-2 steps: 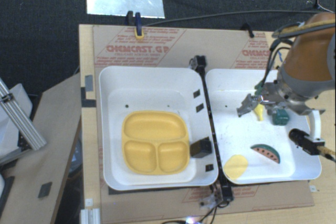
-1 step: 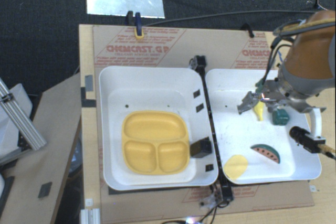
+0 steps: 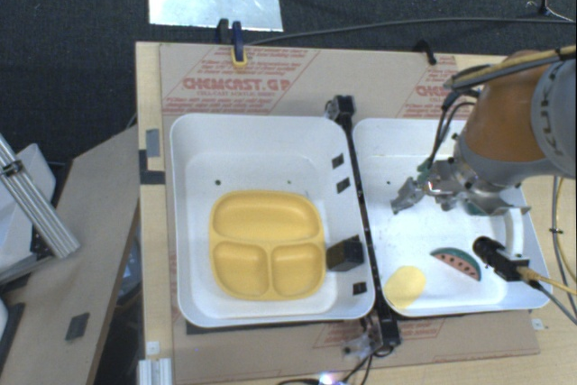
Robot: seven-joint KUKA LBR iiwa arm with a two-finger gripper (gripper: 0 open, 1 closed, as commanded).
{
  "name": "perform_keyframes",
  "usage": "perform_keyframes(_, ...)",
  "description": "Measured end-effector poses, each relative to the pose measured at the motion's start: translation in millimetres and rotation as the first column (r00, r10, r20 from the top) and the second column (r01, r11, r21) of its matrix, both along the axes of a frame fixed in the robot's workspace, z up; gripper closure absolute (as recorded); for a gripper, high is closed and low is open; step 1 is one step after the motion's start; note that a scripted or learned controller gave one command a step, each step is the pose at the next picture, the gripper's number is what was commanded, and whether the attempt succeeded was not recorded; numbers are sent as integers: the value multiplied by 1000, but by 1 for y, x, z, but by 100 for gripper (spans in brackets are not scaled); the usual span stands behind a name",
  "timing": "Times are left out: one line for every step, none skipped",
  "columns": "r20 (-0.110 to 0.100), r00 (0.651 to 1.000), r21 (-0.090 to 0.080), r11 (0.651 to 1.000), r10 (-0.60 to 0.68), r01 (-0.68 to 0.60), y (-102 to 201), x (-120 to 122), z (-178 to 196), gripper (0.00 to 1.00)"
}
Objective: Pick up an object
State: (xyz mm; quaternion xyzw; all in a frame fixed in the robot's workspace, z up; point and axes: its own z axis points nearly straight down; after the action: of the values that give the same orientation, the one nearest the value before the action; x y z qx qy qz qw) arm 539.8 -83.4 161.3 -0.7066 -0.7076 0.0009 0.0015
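Watermelon slice (image 3: 456, 263) and a yellow lemon-like piece (image 3: 405, 284) lay loose near the front of the right bin (image 3: 388, 140), within the arm's easy reach, while the yellow divided tray (image 3: 268, 243) sat alone in the left bin (image 3: 194, 149). From the right the arm bent low over its bin on the desk (image 3: 270, 72), gripper (image 3: 406, 194) hovering behind both pieces, holding nothing; how wide it stood I couldn't tell.

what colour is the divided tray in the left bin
Pale yellow all over; the divided tray shows plainly in the camera view, lying in the left bin.
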Motion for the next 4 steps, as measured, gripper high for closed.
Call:
perform_keyframes(0,1000,0,1000,-1,1,-4,0,-43,0)
perform_keyframes(1,1000,0,1000,0,0,-4,0,-79,0)
perform_keyframes(6,1000,-1,1000,-1,1,-4,1,-66,100)
perform_keyframes(9,1000,-2,1000,0,0,-10,5,-21,100)
